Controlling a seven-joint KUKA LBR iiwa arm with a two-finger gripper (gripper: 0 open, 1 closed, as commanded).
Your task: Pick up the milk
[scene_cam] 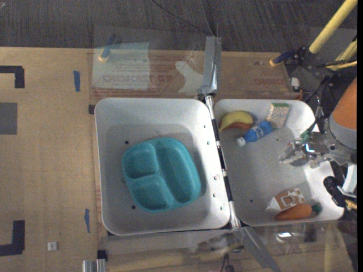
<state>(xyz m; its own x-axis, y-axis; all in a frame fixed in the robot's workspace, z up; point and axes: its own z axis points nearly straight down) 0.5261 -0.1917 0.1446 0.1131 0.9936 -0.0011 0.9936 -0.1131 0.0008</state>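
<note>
Nearest me, at the front right corner of the right bin (249, 208), I see the milk (290, 199), a small brown and white carton lying tilted, its long axis running from front left up toward back right. An orange carrot (295, 211) lies touching it along its front side, green end pointing right.

In the left bin (108, 152) a teal divided plate (162, 174) sits near the middle, slightly toward the front.

Further back, over the right side of the right bin, I see the hand (294, 154) reaching in from the right edge, its metal fingers pointing left and low over the bin floor. I cannot tell how far apart they stand, and I see nothing between them. The milk lies well apart from the hand, toward the front edge and almost directly in front of it.

At the back of the right bin lie a blue bottle (255, 133) with its white cap pointing front left, a yellow banana (236, 119) just behind it, and a small pale box (278, 114) near the back right corner.
</note>
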